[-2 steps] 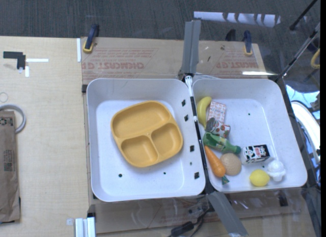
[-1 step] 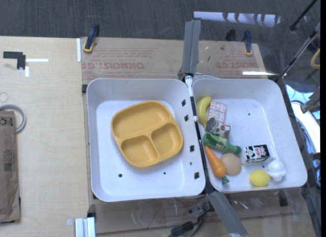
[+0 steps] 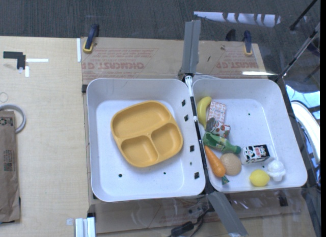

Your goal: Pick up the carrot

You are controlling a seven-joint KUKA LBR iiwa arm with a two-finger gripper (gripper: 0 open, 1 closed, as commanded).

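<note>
The orange carrot point(image 3: 215, 162) lies in the right bin point(image 3: 254, 96) near its left wall, toward the front. Its thick end points up-left and its tip points down-right, where a bit of green point(image 3: 224, 180) shows. A tan round item point(image 3: 232, 164) touches its right side, and a green toy vegetable point(image 3: 220, 143) lies just above it.
The right bin also holds a yellow banana point(image 3: 204, 109), a small printed box point(image 3: 216, 113), a cow-print carton point(image 3: 255, 153), a lemon point(image 3: 259, 178) and a white item point(image 3: 276, 169). A yellow divided plate point(image 3: 146, 133) sits in the left bin point(image 3: 102, 144).
</note>
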